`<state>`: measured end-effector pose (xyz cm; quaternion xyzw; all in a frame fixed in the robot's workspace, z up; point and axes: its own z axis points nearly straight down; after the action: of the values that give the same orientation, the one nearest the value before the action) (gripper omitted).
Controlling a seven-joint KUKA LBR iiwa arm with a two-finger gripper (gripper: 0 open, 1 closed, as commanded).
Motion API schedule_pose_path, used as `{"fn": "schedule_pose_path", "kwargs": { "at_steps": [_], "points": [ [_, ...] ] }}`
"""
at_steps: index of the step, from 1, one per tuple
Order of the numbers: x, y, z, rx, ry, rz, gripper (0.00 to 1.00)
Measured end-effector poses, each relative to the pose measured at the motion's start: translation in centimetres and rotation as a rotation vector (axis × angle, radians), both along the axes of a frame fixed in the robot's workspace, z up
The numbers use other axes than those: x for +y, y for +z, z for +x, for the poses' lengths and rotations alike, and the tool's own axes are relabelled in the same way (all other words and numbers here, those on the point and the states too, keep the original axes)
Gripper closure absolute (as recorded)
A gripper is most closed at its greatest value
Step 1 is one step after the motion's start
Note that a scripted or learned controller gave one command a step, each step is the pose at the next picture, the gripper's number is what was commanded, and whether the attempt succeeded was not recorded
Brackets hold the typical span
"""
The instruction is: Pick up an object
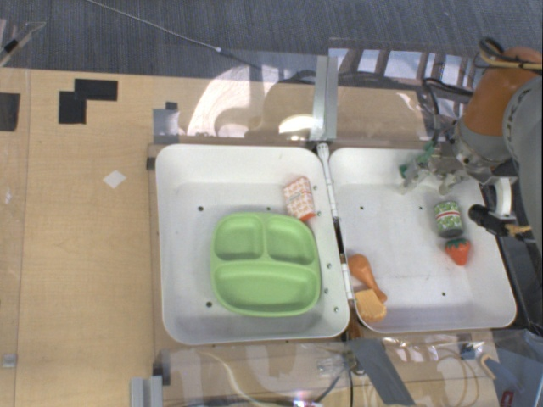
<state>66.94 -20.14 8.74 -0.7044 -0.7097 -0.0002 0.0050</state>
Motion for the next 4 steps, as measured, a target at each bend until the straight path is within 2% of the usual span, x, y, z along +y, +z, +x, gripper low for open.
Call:
{"fn": "schedule_pose_path", "kwargs": {
  "at_steps": [1,2,3,4],
  "points": [
    [-0.4,0.3,-6.1,-0.017,-0.003,-0.009,0.0],
    [3.3,0.2,-1.5,-0.001,-0.009,-0.009,0.0],
    [0.6,0.0,-0.4,0.034,0.001,0.021,0.0],
    [0.5,0.0,-0.4,0.029,0.006,0.014,0.0]
  ]
}}
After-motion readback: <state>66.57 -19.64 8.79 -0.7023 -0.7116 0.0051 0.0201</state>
